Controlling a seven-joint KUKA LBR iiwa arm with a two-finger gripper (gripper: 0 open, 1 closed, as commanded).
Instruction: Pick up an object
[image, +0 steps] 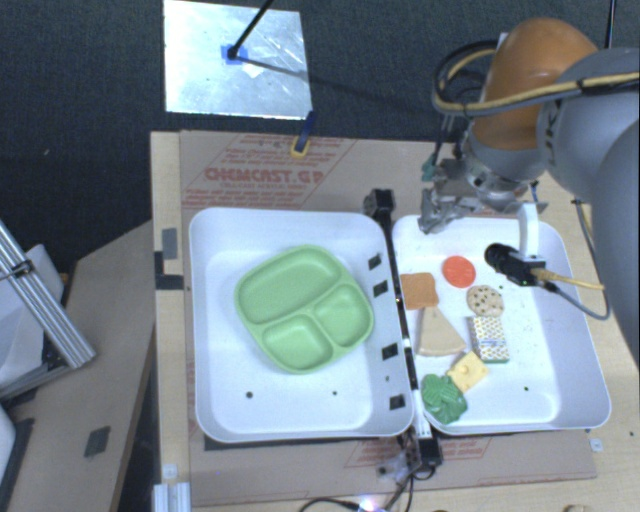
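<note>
My gripper (437, 214) hangs over the far left corner of the right bin (570, 400), below the orange band of the arm. Nothing is visible in it. The toy foods lie nearer in that bin. A red disc (459, 270) sits closest, just below and right of the gripper. A brown toast square (419, 291) lies beside the bin's left wall. Farther toward the front are a round cookie (484, 299), a pale wedge (438, 332), a patterned cracker (489, 338), a yellow cheese piece (467, 372) and a green leafy piece (443, 397).
The left bin (215, 400) holds a green divided plate (304, 307). A black divider with clips (393, 300) runs between the bins. A black part on a white bracket (512, 262) with a yellow cable sticks out over the right bin's far side.
</note>
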